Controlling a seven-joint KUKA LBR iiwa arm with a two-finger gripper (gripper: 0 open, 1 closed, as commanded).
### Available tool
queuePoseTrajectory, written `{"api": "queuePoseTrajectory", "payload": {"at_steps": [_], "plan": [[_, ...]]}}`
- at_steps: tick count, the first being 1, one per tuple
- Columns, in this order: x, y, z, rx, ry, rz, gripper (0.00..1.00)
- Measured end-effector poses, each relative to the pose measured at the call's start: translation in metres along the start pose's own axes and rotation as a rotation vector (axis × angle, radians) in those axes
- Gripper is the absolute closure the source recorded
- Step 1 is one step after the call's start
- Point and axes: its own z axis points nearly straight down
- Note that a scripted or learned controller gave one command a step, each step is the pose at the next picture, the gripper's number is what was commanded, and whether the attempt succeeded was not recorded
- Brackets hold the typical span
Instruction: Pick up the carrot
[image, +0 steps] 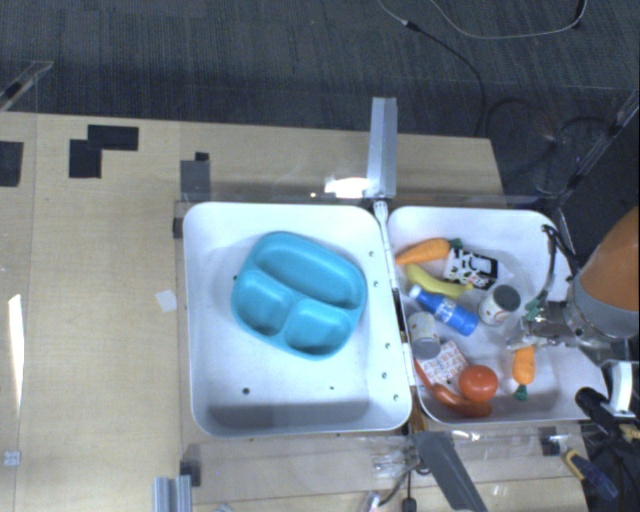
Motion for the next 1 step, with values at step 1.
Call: {"api": "queuePoseTrajectory", "payload": {"at_steps": [1], "plan": [[0.0218, 0.0141, -0.0585, 0.015, 0.002, -0.064, 1.0]]}}
